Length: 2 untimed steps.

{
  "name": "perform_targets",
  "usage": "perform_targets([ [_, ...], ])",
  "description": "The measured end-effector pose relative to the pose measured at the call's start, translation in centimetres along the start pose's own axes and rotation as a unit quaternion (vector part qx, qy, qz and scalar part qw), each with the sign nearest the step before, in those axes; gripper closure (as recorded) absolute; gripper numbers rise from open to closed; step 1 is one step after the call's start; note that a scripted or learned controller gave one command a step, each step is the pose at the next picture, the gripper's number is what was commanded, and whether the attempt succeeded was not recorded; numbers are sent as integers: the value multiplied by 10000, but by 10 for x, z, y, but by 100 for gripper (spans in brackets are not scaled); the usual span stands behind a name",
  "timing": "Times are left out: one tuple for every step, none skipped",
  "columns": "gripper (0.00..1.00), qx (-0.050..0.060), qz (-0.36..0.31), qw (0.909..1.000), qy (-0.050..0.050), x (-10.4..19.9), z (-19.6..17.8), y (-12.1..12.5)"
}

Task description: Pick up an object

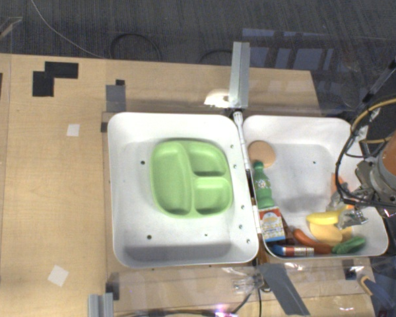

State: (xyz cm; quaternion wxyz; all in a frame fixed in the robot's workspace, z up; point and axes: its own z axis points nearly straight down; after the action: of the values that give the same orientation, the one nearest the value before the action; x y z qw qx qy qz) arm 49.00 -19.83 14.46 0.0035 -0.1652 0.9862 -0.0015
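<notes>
The claw [354,214] is seen low over the near right corner of the right bin [297,132], hanging from the grey arm [391,177] with cables looped around it; whether it stands apart or together cannot be told, since it is small and partly lost against the metal and the objects beneath. Just beside it, apparently touching at its right end, lies a yellow banana-like piece [322,220], and this is judged the likeliest thing to be picked, though nothing is seen held. A green piece [348,245] lies just beyond at the bin's corner, a brown sausage-like piece [313,239] beside it, a red marker-like stick [294,250] along the near wall, and a green bottle with a red-and-white label [265,202] along the left wall. The crowding is judged the main risk: a grip closed here could catch two pieces at once or nudge the rounded yellow piece aside, and the bin wall close by could be struck or could block a finger. Farther off, a round tan disc [261,154] rests near the far left corner. In the left bin [129,197] a green divided tray [190,177] lies alone. Counted on the desk [39,197]: two bins, one tray, one bottle, one disc, one yellow piece, one green piece, one brown piece, one red stick.
</notes>
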Motion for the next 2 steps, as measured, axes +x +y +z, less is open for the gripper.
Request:
perform_targets([
  [100, -3, -690, 9976, -24, -53, -41, 51],
  [100, 20, -695, 9976, -62, -55, -53, 50],
])
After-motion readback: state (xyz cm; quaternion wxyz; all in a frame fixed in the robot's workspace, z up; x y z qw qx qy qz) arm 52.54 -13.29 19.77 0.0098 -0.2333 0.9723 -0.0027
